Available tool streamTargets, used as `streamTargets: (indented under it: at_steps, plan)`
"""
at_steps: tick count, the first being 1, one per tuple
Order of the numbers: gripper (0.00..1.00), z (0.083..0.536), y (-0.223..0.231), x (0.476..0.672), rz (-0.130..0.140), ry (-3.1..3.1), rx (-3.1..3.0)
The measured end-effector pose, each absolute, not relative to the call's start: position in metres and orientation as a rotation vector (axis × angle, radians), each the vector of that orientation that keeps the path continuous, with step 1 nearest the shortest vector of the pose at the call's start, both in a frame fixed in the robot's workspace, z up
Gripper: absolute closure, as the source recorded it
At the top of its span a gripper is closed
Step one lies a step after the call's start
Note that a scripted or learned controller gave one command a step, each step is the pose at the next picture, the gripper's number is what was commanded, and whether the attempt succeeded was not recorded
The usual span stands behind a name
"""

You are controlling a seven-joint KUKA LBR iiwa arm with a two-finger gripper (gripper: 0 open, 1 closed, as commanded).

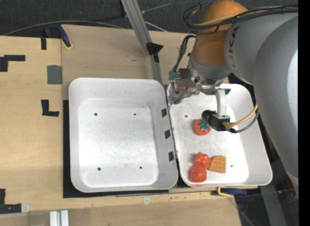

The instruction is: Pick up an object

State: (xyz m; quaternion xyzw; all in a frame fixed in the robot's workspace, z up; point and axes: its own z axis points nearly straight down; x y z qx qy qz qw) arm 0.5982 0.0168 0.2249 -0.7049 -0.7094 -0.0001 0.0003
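In the right bin [242, 169] lie three small toys. An orange-red round fruit with a green top [202, 127] sits near the bin's middle. At the front, a red pepper-like piece [198, 168] rests against a tan waffle piece [218, 164]. My gripper [180, 92] hangs over the right bin's back left corner, close to the wall between the bins. It is well behind the fruit and apart from all three toys. I see nothing held in it.
The left bin [77, 123] stands beside the right one, sharing a middle wall with black clips [167, 134]. A slanted metal bar [140, 26] crosses the back. A black fitting with a yellow cable [220, 121] hangs off the wrist just right of the fruit.
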Motion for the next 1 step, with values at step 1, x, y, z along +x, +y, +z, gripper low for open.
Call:
streamTargets:
  at_steps: [1]
  plan:
    - [1.00,0.2170,0.0670,0.6265,0.000,-2.228,-2.215]
